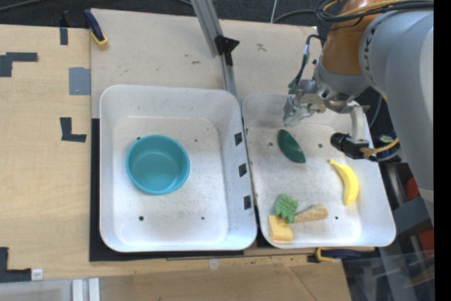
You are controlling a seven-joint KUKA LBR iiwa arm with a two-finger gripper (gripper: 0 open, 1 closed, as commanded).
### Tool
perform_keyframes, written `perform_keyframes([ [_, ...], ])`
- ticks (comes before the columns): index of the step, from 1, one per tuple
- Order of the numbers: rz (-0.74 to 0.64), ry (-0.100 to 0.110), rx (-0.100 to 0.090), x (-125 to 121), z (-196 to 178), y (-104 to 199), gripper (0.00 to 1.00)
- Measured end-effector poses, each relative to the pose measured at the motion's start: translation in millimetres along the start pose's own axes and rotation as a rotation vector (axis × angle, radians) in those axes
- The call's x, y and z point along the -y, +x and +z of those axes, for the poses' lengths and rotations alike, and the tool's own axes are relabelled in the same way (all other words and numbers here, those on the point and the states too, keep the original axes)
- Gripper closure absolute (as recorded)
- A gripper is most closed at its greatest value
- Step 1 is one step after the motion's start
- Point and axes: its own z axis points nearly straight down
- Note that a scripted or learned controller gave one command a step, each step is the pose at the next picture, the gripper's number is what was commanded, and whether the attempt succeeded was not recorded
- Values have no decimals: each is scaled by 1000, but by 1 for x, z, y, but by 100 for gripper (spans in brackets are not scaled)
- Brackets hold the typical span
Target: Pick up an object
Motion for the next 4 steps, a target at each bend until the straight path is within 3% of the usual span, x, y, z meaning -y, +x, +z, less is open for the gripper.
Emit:
perform_keyframes([
  [2,1,-6,0,3,-85,3,100],
  [4,-3,0,-3,60,-102,95,100],
])
